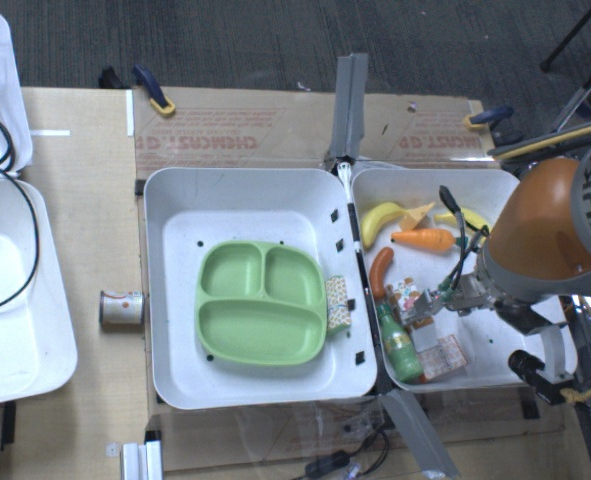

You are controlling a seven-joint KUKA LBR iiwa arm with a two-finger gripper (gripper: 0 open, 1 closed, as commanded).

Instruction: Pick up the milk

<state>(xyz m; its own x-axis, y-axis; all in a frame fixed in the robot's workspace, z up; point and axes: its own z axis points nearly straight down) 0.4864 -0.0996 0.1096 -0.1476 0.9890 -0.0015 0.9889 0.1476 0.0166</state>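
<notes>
The milk [405,295] is a small white carton with a colourful print, lying in the right bin [495,360] just right of a red sausage [379,271]. My gripper [441,300] hangs low in that bin, right beside the carton's right end and seemingly touching it. The arm's orange band [540,228] covers the bin's right part. I cannot see whether the carton sits between the gripper's two sides.
A green bottle [398,340] and a pinkish packet [442,356] lie just below the milk. A banana [383,218], a carrot [425,238] and another banana [462,220] lie behind it. The left bin [175,268] holds a green divided plate [262,303] and a small patterned packet [337,303].
</notes>
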